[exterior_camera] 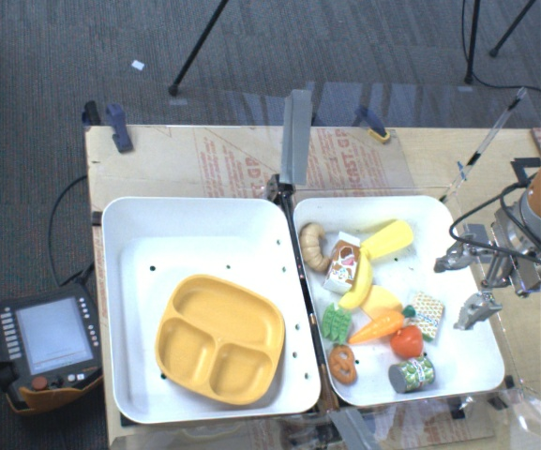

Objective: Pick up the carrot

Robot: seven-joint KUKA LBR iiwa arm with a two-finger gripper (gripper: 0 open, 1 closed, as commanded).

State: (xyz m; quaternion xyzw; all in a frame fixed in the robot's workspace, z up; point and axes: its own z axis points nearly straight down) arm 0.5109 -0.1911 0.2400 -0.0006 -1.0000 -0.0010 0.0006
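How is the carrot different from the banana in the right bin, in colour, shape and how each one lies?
The carrot is orange with a green leafy end at its left; the banana is plain yellow. The carrot is a straight taper, the banana is curved. The carrot lies nearly level across the view, the banana runs steeply up and down. Both lie in the right bin, close together in its crowded middle.

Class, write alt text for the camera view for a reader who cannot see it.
A toy carrot lies among play food in the right white bin, while the robot's gripper hovers open at the bin's right edge. The left bin holds a yellow divided tray.
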